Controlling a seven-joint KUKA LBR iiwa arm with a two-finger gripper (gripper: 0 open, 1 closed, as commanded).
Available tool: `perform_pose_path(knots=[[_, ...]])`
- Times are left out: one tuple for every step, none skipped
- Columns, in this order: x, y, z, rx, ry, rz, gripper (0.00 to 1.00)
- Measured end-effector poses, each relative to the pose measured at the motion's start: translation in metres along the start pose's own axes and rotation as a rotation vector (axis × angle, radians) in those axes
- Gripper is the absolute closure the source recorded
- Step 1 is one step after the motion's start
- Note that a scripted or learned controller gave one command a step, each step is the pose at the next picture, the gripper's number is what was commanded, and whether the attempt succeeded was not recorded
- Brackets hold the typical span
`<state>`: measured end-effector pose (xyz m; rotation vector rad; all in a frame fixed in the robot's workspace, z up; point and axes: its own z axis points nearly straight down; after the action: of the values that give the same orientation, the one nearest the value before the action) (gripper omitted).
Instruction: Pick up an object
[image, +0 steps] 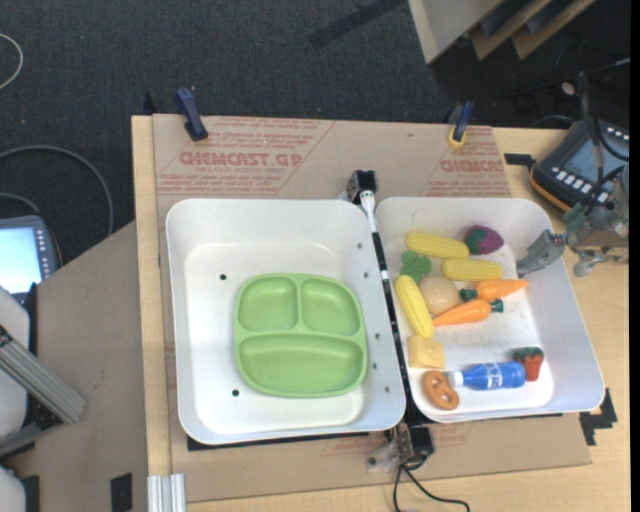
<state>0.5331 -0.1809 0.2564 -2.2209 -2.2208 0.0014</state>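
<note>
Toy food fills the right bin (570, 345), and any one piece of it could serve as the object to be lifted; none is held yet. At the left, a green divided plate (300, 335) is seen lying alone in the middle of the left bin (190, 300). Across the dividing rims, a yellow corn cob (413, 305) is laid along the right bin's left wall, with a green broccoli piece (415, 265) above it and a pretzel (439, 390) near the front left corner. A second corn cob (437, 244) and a purple piece (484, 239) are set toward the far edge. Two carrots (468, 312) are crowded at the centre, touching their neighbours, while a blue bottle (494, 376) is placed by itself along the front edge. At the bin's right rim the gripper (540, 252) is poised above the wall, clear of every item; whether it is spread or pressed together cannot be told. A clean grasp is judged likeliest on the isolated bottle, closed across its narrow width, since the clustered pieces leave little room.
</note>
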Motion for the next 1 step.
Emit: perform_pose_path(knots=[[-0.0207, 0.0603, 0.1023, 0.003, 0.000, -0.002, 0.00]])
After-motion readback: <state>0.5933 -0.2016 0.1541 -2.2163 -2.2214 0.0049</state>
